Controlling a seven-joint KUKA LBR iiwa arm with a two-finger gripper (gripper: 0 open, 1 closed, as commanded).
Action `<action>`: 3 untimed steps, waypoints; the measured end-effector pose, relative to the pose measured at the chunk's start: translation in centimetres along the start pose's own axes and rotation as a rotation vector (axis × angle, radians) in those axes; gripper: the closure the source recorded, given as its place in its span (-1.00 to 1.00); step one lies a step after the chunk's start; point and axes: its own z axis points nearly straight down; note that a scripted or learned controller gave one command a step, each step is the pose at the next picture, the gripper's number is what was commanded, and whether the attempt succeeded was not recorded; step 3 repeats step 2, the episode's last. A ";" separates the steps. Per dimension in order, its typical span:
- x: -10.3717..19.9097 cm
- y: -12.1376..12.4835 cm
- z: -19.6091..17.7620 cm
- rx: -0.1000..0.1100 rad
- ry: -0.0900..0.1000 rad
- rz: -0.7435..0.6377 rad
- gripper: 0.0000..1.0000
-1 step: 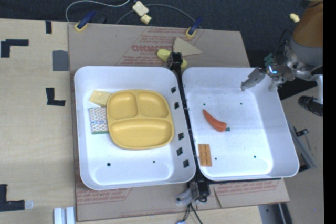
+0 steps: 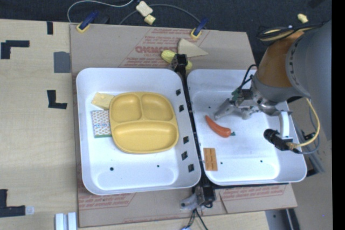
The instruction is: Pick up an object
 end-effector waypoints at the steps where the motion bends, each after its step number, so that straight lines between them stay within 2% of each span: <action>1: 4.9 -5.0 -0.4 -0.009 -0.002 0.002 -1.00; 2: 4.7 -4.8 -1.4 -0.008 -0.002 0.004 1.00; 3: 4.7 -4.8 -1.4 -0.008 -0.002 0.004 1.00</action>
